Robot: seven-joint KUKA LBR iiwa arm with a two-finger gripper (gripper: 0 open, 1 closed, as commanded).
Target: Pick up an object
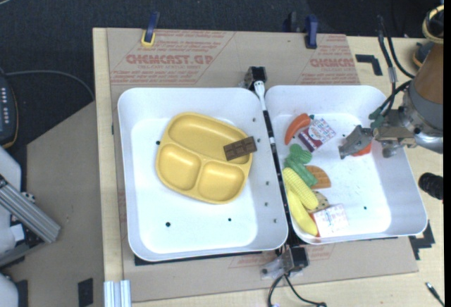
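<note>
Gripper (361, 146) hangs low in the right bin (402, 217), reaching in from the right; whether its fingers are apart or together I cannot tell. Something orange-red (363, 148) shows right at its tip. Left of the gripper lie a printed packet (318, 133) and a carrot (297, 127); lower left are a green vegetable (301, 165), corn (298, 189) and a small box (330, 220). Farther left, the other bin (141, 158) holds a yellow tray (201, 158) with a brown block (239, 149) on its rim.
</note>
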